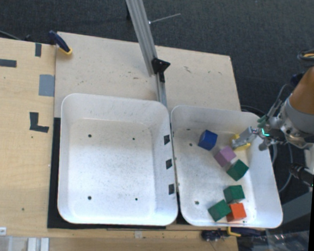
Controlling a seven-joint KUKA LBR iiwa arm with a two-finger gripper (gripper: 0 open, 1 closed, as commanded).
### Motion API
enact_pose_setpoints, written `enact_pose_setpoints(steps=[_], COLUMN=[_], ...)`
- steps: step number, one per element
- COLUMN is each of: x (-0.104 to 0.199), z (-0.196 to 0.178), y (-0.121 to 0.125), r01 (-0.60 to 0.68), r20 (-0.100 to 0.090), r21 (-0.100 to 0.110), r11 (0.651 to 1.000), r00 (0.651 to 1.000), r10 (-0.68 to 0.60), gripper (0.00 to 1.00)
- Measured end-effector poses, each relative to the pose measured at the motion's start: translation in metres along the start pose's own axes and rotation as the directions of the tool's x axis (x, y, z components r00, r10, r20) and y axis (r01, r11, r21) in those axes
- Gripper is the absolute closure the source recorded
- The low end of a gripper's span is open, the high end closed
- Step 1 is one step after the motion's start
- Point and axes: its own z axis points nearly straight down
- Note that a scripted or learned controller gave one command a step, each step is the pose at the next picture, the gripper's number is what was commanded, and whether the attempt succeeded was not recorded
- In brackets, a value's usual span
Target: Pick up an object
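The blocks all lie in the right bin [262,175], the one nearer the arm. A blue block [208,139] sits toward the top of the bin, a little left of the middle. Just below and to its right is a light purple block [225,155], and a dark green block [238,170] touches the purple one on its lower right side. Farther down, near the bin's bottom right corner, three blocks huddle close together: a green block [233,192] on top, another green block [219,210] lower and to the left, and an orange block [238,211] right beside it. A small yellow thing [238,143] lies near the top right part of the bin, just right of the blue block. The gripper [248,137] is right over that yellow thing, at the end of the grey arm [297,115] with its orange band, which comes in from the right over the bin's edge. It is too small and blurry to tell if the gripper is open or closed, or if it is touching the yellow thing. The left bin [66,158] sits side by side with the right one, and their rims touch in the middle. Both bins rest on a light wooden bench [14,137]. A grey metal bar [144,31] slants down from the top toward the place where the bins meet.
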Motion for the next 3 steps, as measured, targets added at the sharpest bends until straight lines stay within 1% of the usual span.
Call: enact_pose_setpoints(steps=[1, 2, 3], x=[0.000, -0.002, -0.001], z=[-0.002, 0.062, 0.108], y=[0.001, 0.003, 0.002], r01=[0.001, 0.000, 0.000], r20=[0.001, 0.000, 0.000], r21=[-0.003, 0.002, 0.000], r11=[1.000, 1.000, 1.000], r00=[1.000, 1.000, 1.000], r10=[-0.001, 0.000, 0.000], gripper=[0.00, 0.00, 0.00])
